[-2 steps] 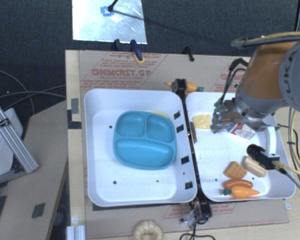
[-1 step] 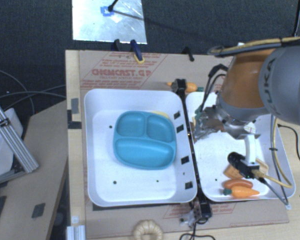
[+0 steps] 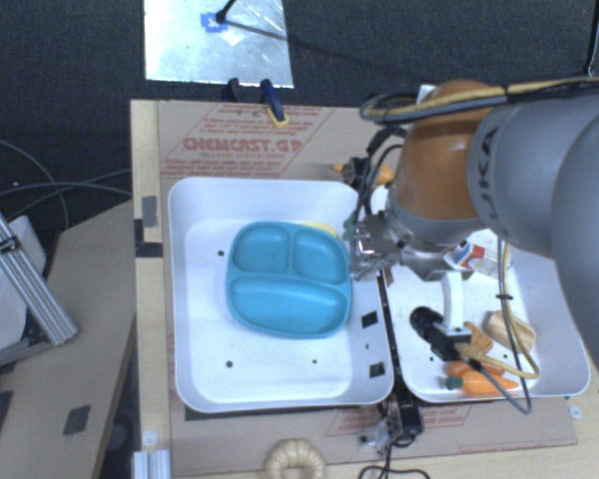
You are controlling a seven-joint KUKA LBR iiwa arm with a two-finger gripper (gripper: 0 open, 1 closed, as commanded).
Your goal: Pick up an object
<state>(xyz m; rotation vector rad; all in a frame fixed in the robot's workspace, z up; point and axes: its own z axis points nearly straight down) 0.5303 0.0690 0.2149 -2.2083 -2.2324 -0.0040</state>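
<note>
A slanted look down on a tabletop [image 3: 146,297] covered by a cardboard sheet [image 3: 242,140] with red print. Two shallow white bins sit on it side by side.

The left bin [image 3: 208,367] holds a blue divided plate [image 3: 288,277] with three compartments. It lies flat in the middle of the bin, nearer the bin's far edge and right wall. A small pale yellow thing [image 3: 323,230] peeks out from behind the plate's far right rim; what it is cannot be told.

The grey arm with its orange band [image 3: 441,163] reaches in from the right and covers the far half of the right bin [image 3: 571,367]. The end effector [image 3: 371,252] hangs low over the divide between the two bins, just beside the plate's right rim. Nothing shows in its grip, and whether it is apart or together cannot be told.

The loose things for picking lie in the right bin. An orange carrot-like piece [image 3: 475,377] lies at the near edge. A tan wedge [image 3: 507,329] lies just behind it, towards the right wall. A small red, white and blue packet [image 3: 471,257] sits further back, partly under the arm.

A blue clamp [image 3: 273,101] grips the far edge of the cardboard. A beige coiled ring [image 3: 295,459] lies at the near edge of the tabletop.
</note>
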